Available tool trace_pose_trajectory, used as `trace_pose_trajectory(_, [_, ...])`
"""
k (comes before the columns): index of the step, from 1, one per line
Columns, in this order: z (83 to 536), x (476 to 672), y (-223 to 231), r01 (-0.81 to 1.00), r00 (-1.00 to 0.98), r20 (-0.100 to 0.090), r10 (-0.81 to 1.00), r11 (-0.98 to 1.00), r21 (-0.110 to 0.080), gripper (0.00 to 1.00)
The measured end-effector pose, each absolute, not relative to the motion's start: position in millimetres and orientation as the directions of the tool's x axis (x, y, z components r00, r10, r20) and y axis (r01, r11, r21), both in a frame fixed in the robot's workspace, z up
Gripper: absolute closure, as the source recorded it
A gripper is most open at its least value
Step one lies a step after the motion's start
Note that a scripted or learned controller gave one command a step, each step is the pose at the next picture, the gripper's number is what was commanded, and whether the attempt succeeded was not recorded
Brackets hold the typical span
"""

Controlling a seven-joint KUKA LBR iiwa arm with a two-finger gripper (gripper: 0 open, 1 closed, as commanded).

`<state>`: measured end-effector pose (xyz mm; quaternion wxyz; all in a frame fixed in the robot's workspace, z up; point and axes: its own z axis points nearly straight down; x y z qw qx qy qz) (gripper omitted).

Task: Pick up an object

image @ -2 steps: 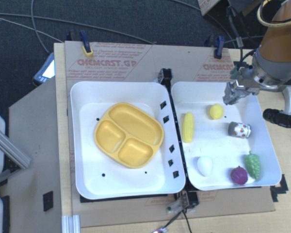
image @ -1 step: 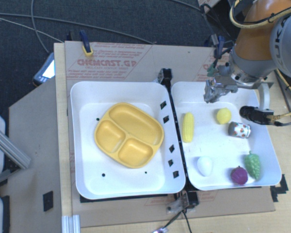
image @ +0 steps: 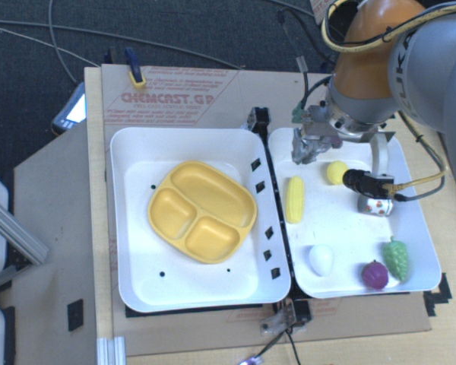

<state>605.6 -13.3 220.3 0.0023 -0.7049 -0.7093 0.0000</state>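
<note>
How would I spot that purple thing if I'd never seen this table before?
Find the right-hand white bin, the one the gripper hangs over. Go to its near corner: the small purple toy fruit lies there, beside a green bunch of grapes. Nothing else in the bin is purple; the white egg lies further left.

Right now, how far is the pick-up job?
Nothing is picked yet. The gripper hangs over the right bin, above the corn and beside the lemon; nothing shows between its fingers. Left to do: descend, grasp one object, lift it.
</note>
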Motion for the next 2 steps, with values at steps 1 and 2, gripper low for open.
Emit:
trace_pose_trajectory(1, [212,614.3,42,1.0,-0.005,0.001,1.0,0.005,0.001,1.0])
trace_pose_trajectory(2, [232,623.7,92,1.0,-0.006,0.003,1.0,0.006,0.003,1.0])
